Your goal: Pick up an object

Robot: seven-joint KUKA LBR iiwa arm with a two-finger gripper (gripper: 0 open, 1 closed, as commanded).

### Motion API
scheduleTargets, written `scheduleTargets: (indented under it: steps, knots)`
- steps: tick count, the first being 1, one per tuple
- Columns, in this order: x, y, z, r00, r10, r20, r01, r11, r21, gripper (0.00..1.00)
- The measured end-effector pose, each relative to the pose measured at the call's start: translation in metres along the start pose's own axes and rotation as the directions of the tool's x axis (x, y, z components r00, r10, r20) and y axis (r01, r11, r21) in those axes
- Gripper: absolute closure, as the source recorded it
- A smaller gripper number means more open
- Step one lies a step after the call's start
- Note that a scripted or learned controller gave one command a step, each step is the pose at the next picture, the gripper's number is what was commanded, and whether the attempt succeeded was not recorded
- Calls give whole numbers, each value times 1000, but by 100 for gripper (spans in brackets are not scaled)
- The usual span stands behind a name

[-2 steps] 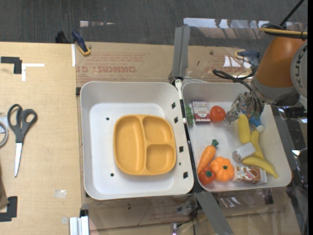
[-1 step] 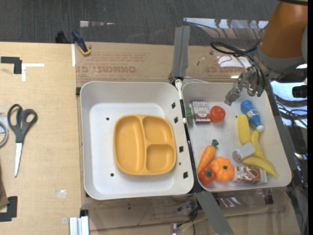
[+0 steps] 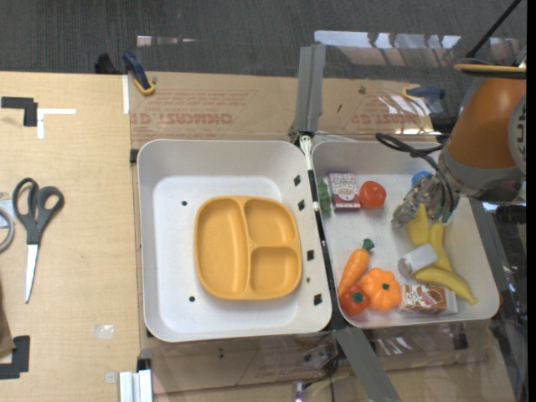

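My gripper [image 3: 425, 212] hangs open over the right bin [image 3: 484, 249], near its far right side. Its tips are just above the top end of a yellow banana [image 3: 421, 229]; nothing sits between them. A second banana [image 3: 448, 281] lies below it, next to a small white cylinder [image 3: 412, 263]. Further left in the same bin are a red tomato [image 3: 373, 194], a small red-and-white box [image 3: 342, 190], a carrot [image 3: 355, 267], an orange pumpkin [image 3: 383, 289], a red pepper [image 3: 353, 301] and a juice carton [image 3: 425, 299]. A blue item [image 3: 420, 178] shows beside the wrist.
The left bin [image 3: 159, 224] holds a yellow divided plate [image 3: 248, 247]. Scissors [image 3: 34, 224] lie on the wooden bench at far left. The arm's orange band [image 3: 490, 124] overhangs the right bin's far right corner. A grey divider separates the two bins.
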State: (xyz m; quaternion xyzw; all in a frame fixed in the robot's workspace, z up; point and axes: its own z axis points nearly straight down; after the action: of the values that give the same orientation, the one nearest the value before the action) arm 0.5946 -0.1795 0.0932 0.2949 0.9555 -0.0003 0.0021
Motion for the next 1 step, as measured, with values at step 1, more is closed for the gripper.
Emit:
scheduleTargets:
  steps: [1]
  knots:
    - [17,19,-103,1000,17,0,-17,1000,0,100]
